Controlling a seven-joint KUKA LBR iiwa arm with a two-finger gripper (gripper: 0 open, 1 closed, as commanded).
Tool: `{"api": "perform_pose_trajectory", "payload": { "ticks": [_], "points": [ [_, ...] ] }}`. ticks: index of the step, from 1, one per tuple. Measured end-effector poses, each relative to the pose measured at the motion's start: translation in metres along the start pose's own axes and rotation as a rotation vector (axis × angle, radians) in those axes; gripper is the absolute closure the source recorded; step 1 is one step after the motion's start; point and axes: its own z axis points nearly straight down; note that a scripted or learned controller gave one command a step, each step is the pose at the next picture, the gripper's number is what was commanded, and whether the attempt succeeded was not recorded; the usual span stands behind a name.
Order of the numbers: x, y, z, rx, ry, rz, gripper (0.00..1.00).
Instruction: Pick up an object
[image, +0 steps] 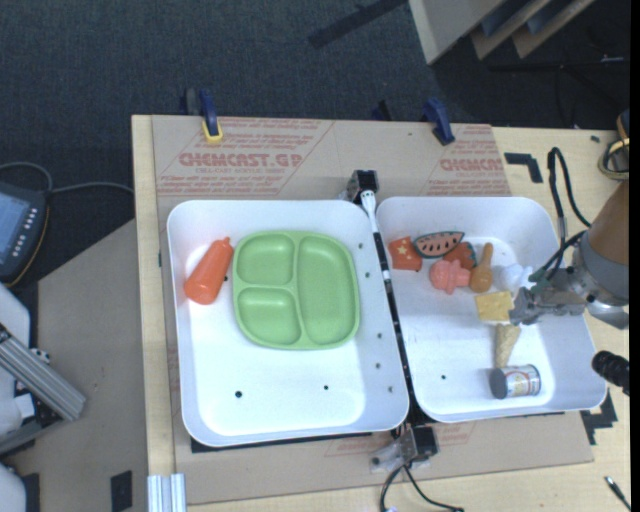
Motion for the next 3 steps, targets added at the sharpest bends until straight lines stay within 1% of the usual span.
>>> {"api": "perform_pose_trajectory", "payload": {
  "ticks": [1,2,3],
  "points": [
    [0.001,0.004,-0.063,-0.002,0.000,0.000,1.00],
    [0.001,0.005,-0.071,0.001,0.001,0.000,1.00],
    [0.047,0.021,-0.062,0.005,0.003,-0.003,1.00]
  ]
}}
